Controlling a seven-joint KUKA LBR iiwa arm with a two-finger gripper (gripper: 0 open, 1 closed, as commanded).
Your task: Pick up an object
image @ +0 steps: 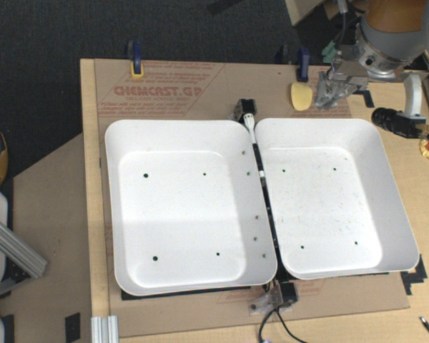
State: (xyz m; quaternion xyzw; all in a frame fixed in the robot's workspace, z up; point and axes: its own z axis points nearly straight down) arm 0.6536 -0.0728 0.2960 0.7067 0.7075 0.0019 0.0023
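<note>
A small pale yellow object point(301, 96) lies on the brown board just behind the far left corner of the right bin point(386, 156). My gripper point(332, 93) hangs above the board right beside it, on its right side, outside both bins. The yellow object looks apart from the gripper, or barely touching its left side. The arm with its orange band comes in from the top right corner.
The left bin point(118, 191) and the right bin sit side by side, with a black strip point(261, 184) between them. Blue clamps point(134, 51) point(302, 59) stand at the board's far edge. A metal rail point(14, 249) lies at the left.
</note>
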